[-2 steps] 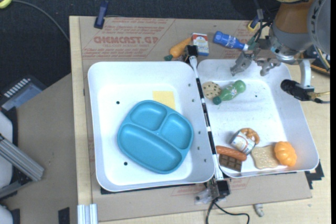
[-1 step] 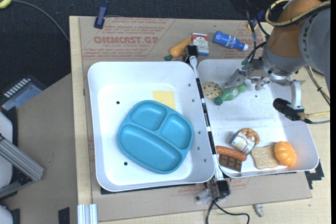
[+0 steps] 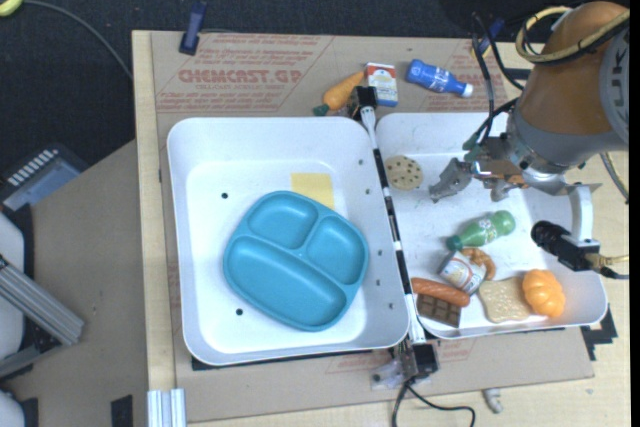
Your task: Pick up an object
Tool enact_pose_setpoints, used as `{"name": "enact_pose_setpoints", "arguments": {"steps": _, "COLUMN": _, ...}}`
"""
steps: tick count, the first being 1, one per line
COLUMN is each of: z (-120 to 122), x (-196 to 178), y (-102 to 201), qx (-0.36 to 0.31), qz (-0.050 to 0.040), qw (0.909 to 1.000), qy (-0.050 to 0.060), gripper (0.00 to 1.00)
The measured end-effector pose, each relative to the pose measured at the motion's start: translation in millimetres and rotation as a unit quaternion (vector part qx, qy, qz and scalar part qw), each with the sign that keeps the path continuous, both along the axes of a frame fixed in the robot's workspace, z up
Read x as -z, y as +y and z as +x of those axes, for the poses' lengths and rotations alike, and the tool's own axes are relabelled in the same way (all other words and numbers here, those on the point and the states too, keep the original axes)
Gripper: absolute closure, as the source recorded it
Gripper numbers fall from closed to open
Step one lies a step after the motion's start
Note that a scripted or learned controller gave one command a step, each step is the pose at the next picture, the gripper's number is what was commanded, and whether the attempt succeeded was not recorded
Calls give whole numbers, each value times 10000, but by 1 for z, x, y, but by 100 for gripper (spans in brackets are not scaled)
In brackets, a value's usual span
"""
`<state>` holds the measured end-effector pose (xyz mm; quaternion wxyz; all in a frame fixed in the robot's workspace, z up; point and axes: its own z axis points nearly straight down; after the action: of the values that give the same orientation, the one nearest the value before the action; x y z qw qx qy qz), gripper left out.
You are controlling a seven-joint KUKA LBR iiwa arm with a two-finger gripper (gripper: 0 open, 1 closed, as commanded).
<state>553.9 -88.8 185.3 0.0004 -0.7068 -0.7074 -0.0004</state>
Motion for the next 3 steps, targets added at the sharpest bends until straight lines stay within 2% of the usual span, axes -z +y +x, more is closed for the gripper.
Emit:
{"name": "enact_pose_setpoints", "arguments": {"steps": 1, "z": -25, "x": 74, "y": -24, "qx": 11, "qz": -5, "qw": 10000, "qy": 11, "gripper": 0}}
{"name": "enact_pose_setpoints", "arguments": {"steps": 2, "z": -18, "x": 101, "y": -12, "qx": 5, "qz": 1, "qw": 10000, "qy": 14, "gripper": 0}}
{"name": "enact_pose_setpoints", "arguments": {"steps": 3, "z": -10, "x": 101, "y": -19, "qx": 5, "qz": -8, "qw": 10000, "qy": -7, "gripper": 0}}
